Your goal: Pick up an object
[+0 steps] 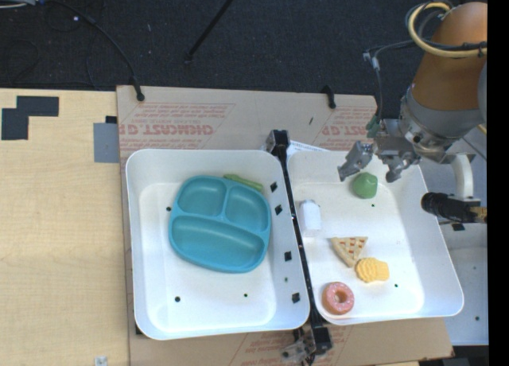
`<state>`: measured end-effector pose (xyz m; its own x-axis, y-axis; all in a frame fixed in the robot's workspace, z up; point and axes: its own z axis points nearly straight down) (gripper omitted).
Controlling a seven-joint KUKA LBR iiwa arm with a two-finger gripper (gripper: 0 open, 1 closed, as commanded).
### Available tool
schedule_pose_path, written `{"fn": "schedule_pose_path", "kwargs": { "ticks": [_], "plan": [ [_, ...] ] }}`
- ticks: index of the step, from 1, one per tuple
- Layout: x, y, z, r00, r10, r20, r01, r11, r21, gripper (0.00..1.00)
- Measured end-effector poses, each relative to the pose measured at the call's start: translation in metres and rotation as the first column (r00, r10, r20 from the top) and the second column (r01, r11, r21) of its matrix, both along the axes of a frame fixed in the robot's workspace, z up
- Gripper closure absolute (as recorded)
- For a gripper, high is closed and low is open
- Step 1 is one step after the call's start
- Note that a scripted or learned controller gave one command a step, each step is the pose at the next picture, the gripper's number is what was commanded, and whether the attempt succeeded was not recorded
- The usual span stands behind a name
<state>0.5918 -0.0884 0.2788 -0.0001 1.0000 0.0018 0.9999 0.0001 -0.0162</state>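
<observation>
My gripper point(374, 167) hangs over the far part of the right bin point(433, 277) with its two fingers spread open. A green ball-like object point(365, 186) sits in the bin just below and between the fingertips, not held. Nearer the front of the same bin lie a white cylinder point(309, 216), a pizza-slice toy point(350, 249), a yellow corn-like piece point(372, 270) and a pink doughnut point(339, 298).
The left bin point(151, 293) holds a teal divided plate point(220, 223) with a small green item point(243, 182) peeking out behind it. A black divider point(289, 229) runs between the bins. A black handle-like part point(449, 207) juts in at the right rim.
</observation>
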Motion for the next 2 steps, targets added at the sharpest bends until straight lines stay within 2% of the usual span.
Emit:
{"fn": "schedule_pose_path", "kwargs": {
  "ticks": [1,2],
  "plan": [
    [0.002,0.0,0.005,1.0,0.001,0.009,-0.001,1.0,-0.001,0.0],
    [0.005,0.006,-0.043,1.0,0.001,0.005,-0.001,1.0,-0.001,0.0]
  ]
}}
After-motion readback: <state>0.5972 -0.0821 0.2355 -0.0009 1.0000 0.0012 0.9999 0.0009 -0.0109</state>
